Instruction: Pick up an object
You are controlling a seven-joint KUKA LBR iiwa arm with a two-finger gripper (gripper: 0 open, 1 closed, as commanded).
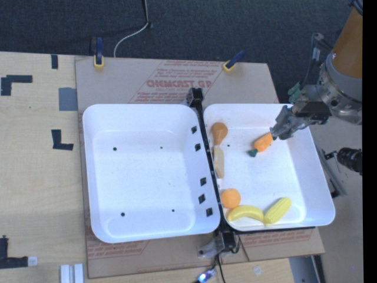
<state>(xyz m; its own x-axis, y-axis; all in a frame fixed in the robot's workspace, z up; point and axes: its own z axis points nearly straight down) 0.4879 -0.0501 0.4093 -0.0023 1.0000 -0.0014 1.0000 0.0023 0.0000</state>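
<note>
My gripper (275, 133) reaches down from the right over the right bin (306, 158), in its upper right part. An orange toy carrot (262, 142) with a green tip hangs from the gripper, its thick end pinched between the dark fingers (283, 125) and its green tip pointing down-left. The gripper is shut on the carrot. Other objects lie lower in the same bin.
In the right bin, a brown pear-shaped piece (218, 131) and a pale stick (218, 162) lie along the left wall. An orange ball (230, 198), a banana (245, 214) and a corn cob (277, 210) lie near the front. The left bin (141, 170) holds nothing.
</note>
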